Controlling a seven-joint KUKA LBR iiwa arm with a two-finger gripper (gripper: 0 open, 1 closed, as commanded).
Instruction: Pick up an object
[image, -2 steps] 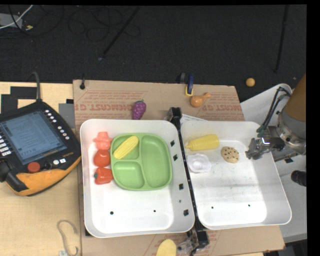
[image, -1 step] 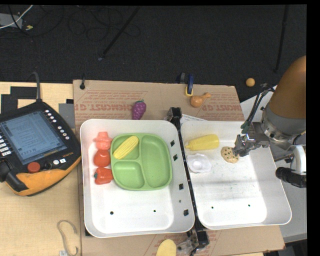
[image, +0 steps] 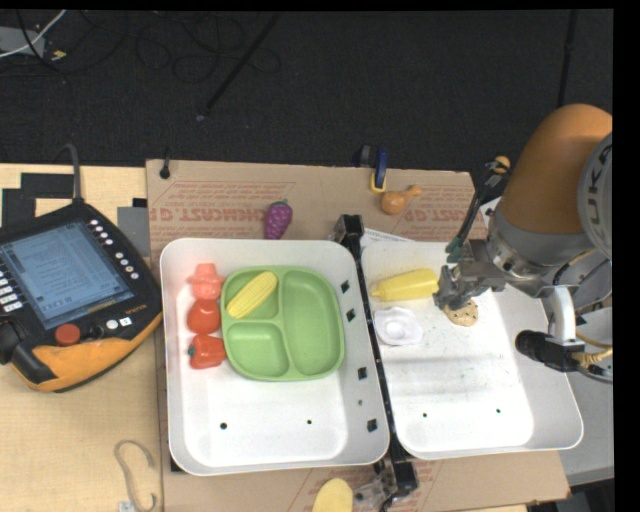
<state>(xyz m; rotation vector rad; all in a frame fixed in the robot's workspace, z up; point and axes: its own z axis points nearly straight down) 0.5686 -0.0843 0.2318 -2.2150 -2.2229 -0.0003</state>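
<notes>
My gripper (image: 455, 300) hangs low over the right bin (image: 480, 420), at its far side. Directly under its tip lies a small tan cookie-like object (image: 464, 316), partly covered by the gripper. Just to its left rests a yellow banana-shaped toy (image: 404, 287), and below that a small white cup-like item (image: 398, 327). In the left bin (image: 260, 430) a green divided plate (image: 285, 325) carries a yellow corn cob (image: 249, 293). Red and pink toy pieces (image: 204, 315) stand along the plate's left side.
On the cardboard behind the bins lie purple grapes (image: 278, 218), an orange pear-like toy (image: 398, 199) and a blue clamp (image: 379, 168). A control pendant (image: 70, 290) sits at the left. A yellow object (image: 333, 495) rests at the front edge. The arm's body (image: 555, 200) looms at the right.
</notes>
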